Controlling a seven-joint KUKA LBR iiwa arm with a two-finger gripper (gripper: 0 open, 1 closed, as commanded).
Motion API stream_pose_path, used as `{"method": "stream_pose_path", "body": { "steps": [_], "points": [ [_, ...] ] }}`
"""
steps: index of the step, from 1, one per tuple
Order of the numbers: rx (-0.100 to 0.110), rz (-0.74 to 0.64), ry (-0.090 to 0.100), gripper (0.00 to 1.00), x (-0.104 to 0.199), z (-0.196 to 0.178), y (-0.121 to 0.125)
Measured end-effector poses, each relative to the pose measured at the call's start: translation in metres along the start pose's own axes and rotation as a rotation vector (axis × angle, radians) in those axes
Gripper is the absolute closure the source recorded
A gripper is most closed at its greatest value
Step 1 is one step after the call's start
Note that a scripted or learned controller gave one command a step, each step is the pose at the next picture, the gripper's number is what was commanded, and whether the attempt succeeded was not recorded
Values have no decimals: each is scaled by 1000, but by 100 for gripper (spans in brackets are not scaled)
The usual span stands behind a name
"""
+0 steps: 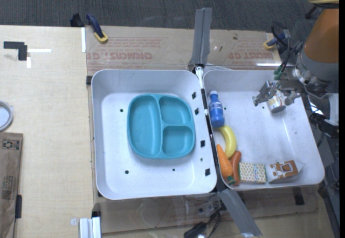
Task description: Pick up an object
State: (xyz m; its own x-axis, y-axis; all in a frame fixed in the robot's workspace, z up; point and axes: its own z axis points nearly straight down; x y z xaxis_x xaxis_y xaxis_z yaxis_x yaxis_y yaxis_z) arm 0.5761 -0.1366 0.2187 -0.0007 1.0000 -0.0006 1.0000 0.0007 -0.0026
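Pale wooden counter carries two shallow white bins; the claw hangs over the right bin, its grip state unclear, nothing visibly held, so picking remains undone; small blue plastic bottle, yellow banana lie along that bin's left wall

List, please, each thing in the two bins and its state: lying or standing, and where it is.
Blue divided plate: flat, right way up, in the left bin.
Blue bottle: lying at the right bin's left wall.
Banana: lying below the bottle.
Carrot: lying by the left wall.
Two small cartons: lying along the near edge.
Gripper: above the right bin, nothing seen held.
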Motion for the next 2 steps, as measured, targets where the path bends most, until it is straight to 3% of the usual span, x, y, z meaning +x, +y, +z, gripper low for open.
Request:
{"method": "stream_pose_path", "body": {
  "steps": [1,2],
  "points": [
    [-2,119,-1,0,32,-30,18],
    [0,76,-1,0,-23,105,82]
  ]
}}
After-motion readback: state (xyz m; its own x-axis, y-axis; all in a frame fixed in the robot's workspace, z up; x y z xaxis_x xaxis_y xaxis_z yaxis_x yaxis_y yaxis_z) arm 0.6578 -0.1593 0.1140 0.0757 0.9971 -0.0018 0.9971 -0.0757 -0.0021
